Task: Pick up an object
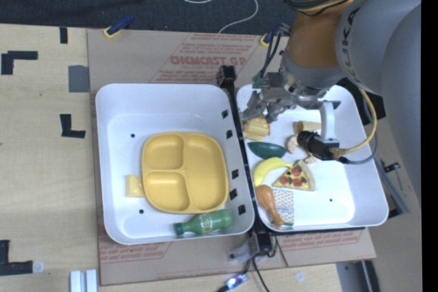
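You see the tool (263, 108) low in the right bin (356, 205), directly above a pale yellow food piece (256, 128); its finger state cannot be determined.

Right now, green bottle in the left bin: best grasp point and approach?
Grip the green bottle across its body, near mid-length, coming straight down from above. It lies on its side along the left bin's front wall, roughly left to right, beside the yellow divided plate. Close the end effector across the short axis. The wall leaves little room on that side, so the fit is likely tight.
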You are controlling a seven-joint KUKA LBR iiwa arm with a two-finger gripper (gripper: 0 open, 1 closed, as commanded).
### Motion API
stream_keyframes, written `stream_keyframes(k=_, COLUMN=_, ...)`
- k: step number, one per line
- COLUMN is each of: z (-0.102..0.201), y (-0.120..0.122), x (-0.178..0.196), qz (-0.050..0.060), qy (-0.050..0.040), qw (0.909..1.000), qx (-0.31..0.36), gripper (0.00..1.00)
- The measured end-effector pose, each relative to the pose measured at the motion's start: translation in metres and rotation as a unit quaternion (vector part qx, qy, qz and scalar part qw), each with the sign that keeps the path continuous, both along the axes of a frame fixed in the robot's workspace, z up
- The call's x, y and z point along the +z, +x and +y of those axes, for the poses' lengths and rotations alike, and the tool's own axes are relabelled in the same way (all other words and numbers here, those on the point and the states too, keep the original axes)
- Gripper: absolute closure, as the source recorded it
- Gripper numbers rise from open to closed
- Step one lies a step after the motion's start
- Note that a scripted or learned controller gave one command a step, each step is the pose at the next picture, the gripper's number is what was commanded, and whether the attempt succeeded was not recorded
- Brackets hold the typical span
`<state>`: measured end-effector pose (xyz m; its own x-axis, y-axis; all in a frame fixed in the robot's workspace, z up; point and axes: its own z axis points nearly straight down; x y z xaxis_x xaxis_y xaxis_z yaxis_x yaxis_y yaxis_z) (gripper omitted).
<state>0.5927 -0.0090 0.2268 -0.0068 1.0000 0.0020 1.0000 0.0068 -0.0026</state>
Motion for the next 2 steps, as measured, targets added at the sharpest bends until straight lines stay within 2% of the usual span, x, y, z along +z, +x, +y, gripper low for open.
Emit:
stream_keyframes(k=1, z=0.045, y=-0.025, x=-0.013, qz=0.001, qy=-0.0005, qw=1.0000, qx=-0.001, gripper=1.00)
stream_keyframes(k=2, z=0.059, y=-0.034, x=0.005, qz=0.000, qy=-0.0006, qw=1.0000, qx=-0.001, gripper=1.00)
